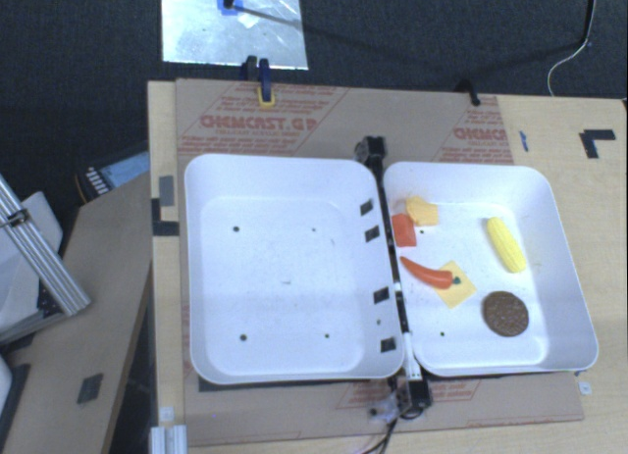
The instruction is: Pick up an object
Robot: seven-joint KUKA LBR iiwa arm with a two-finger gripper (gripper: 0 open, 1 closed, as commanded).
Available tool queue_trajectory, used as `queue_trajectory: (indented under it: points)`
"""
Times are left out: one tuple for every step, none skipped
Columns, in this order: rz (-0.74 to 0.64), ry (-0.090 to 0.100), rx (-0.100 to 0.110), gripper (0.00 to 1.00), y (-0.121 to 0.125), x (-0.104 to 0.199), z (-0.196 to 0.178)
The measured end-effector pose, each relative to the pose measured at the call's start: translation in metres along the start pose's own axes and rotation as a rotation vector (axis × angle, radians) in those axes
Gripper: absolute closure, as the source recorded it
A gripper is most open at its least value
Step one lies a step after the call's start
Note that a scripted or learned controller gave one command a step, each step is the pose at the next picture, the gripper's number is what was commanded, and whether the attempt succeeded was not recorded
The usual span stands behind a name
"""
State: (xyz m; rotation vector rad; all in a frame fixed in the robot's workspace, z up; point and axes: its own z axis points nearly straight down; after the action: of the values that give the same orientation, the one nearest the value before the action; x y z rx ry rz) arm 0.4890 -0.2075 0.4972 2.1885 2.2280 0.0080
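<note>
The brown board (pixel 294 119) under the bins carries red lettering reading "CHEMCAST GP" at its far left, repeated at an angle at its far right, partly cut off by the right bin. Two shallow white plastic bins sit side by side on the table (pixel 118 246), joined along a dark hinge strip. The left bin (pixel 211 344) has a smooth floor marked with small dark dots. All the pickable items lie in the right bin (pixel 559 334): a yellow ridged corn cob (pixel 505 244) toward the far right, a brown round disc with a rough surface (pixel 505 314) near right, a curved red chilli pepper (pixel 426 271) lying partly on a flat yellow square (pixel 458 290), a small orange-red block (pixel 403 230) by the hinge, and a pale yellow wedge (pixel 423 211) just beyond it. The state of the jaws cannot be told. A yellow clamp (pixel 264 84) grips the board's far edge, beside a shiny metal sheet (pixel 234 9).
</note>
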Motion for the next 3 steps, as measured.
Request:
queue_trajectory:
  points:
    - [0.001,0.0,0.0,0.0,0.0,0.0,0.0]
    - [-0.004,-0.003,-0.004,1.0,0.001,0.0,-0.012]
    - [-0.004,-0.002,-0.004,0.0,0.001,0.0,-0.011]
